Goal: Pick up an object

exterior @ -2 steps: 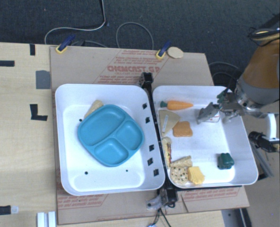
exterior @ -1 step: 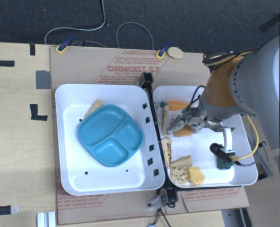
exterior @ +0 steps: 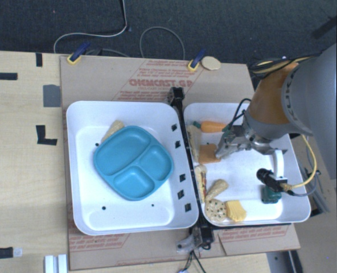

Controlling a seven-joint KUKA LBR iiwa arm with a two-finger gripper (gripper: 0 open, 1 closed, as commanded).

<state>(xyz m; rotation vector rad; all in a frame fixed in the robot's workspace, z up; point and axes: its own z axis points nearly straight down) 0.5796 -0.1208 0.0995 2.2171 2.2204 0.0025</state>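
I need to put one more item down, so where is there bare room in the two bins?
Left bin: bare floor along the near wall, below the blue plate. Right bin: crowded along its left wall with carrot, cracker and gripper.

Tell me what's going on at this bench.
The grey KUKA arm reaches in from the right, with its claw low in the right bin, right by a brown block and just below an orange carrot. Whether it has gripped anything cannot be told. A round cracker and a yellow piece lie at the bin's front edge. The left bin holds a blue divided plate.
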